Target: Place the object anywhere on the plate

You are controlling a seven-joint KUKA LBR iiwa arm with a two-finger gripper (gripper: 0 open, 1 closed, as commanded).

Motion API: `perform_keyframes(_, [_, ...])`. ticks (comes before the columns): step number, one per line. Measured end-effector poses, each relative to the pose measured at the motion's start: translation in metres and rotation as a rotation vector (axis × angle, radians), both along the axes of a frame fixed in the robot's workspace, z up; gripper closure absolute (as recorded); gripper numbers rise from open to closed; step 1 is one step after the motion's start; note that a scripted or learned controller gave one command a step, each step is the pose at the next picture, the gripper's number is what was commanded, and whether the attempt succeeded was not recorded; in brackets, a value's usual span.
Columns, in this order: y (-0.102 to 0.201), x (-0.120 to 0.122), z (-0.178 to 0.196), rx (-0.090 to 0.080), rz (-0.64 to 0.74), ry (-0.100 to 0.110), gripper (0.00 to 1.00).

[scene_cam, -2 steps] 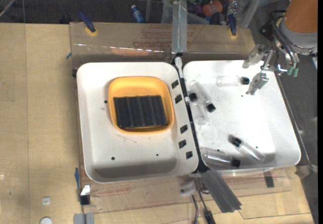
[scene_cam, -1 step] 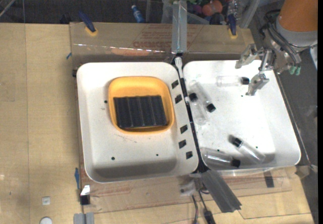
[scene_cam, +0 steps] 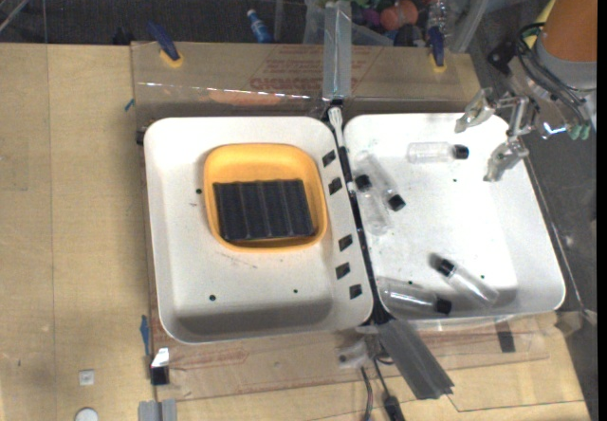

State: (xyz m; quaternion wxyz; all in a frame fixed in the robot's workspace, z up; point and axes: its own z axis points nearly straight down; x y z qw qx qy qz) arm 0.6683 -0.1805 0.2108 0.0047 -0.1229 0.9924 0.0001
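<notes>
Gripper (scene_cam: 501, 139) hangs at 2 o'clock over the right bin (scene_cam: 531, 220), fingers spread apart and holding nothing. Nearest vial (scene_cam: 434, 153) lies just toward 9 o'clock, so dropping straight down astride it looks best. Orange plate (scene_cam: 264, 163) waits in the left bin (scene_cam: 175, 220); watch the central divider (scene_cam: 343, 210) crossing.

No readable text, label, brand, number or sign anywhere. Faint reddish print on the cardboard strip (scene_cam: 285, 64) behind the 2 bins, too blurred to read. Small black marks along the divider (scene_cam: 340, 210) between the bins, without any letters.
</notes>
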Motion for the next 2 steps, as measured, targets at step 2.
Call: perform_keyframes(2, [-0.027,0.000,-0.002,-0.004,0.571,-0.002,0.00])
